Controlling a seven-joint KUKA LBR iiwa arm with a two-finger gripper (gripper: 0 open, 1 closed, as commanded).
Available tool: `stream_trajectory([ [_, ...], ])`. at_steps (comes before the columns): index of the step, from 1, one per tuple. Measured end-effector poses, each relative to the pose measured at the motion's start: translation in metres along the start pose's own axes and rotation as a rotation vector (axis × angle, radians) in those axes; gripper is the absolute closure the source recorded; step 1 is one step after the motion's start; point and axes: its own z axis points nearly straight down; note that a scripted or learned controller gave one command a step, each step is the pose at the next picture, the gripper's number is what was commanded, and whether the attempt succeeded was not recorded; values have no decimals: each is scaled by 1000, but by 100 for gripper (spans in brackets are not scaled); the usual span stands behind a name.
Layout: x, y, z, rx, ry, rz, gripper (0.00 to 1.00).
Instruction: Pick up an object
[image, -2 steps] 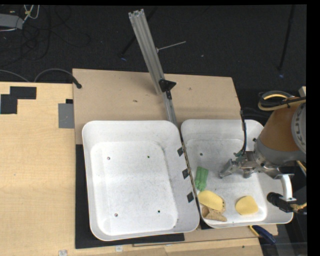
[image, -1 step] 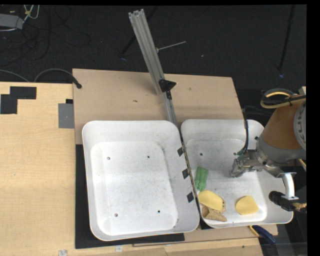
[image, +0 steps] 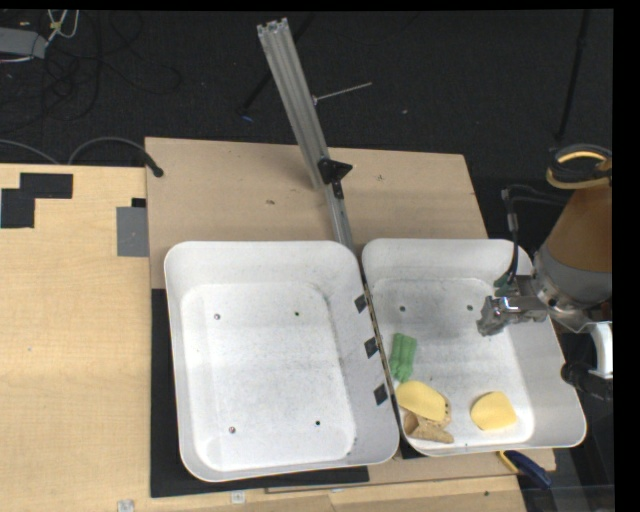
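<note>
Camera view puts your pincer (image: 490, 318), its opening impossible to judge, over the right bin (image: 440, 258), in approach; next drop toward the yellow object (image: 493, 411) near the front.

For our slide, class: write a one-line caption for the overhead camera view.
Grey arm's gripper hovers over the right white bin holding a green block and two yellow pieces; fingers unclear.

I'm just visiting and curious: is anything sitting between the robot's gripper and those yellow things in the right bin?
Nothing visible does. The gripper hangs over bare floor of the right bin, and the two yellow objects lie toward the near edge with open bin floor between.
</note>
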Motion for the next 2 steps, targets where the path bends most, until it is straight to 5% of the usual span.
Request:
stream_trajectory([
  [2,3,5,-109,0,0,-1,100],
])
